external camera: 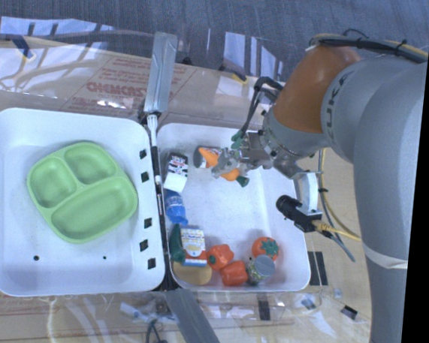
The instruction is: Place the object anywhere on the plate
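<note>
A green plate (84, 191) with three compartments lies in the left white bin (10, 260). My gripper (232, 166) hangs over the far part of the right bin (286, 211). It is shut on an orange carrot-like toy (208, 157), which sticks out on both sides of the fingers, its pale tip pointing left. The toy seems to be held just above the bin floor. The plate is well to the left of the gripper, across the divider between the bins.
Along the right bin's left wall lies a blue bottle (174, 201) with a white and black top. At its near edge are a labelled green bottle (187, 244), orange blocks (225, 260), a tomato-like toy (265, 247), a grey lid (262, 268) and a tan piece (193, 273).
</note>
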Robot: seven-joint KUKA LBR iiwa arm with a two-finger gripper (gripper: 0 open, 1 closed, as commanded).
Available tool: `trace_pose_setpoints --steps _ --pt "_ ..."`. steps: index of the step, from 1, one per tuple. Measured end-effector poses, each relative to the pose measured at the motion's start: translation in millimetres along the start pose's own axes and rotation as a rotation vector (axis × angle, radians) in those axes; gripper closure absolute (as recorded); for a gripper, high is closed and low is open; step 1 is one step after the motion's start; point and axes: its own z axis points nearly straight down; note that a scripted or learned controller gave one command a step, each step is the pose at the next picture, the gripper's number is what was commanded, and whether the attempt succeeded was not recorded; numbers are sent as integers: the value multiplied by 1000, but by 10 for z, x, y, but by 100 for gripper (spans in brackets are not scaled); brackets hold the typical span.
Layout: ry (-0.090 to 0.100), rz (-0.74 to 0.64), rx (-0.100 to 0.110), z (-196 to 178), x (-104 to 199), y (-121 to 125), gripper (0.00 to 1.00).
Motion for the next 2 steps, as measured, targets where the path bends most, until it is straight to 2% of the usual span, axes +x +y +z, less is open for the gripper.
trace_pose_setpoints --steps 1,2 --pt "-1 103 0 -429 93 -70 100" --pt "0 -48 2 -214 76 -306 100"
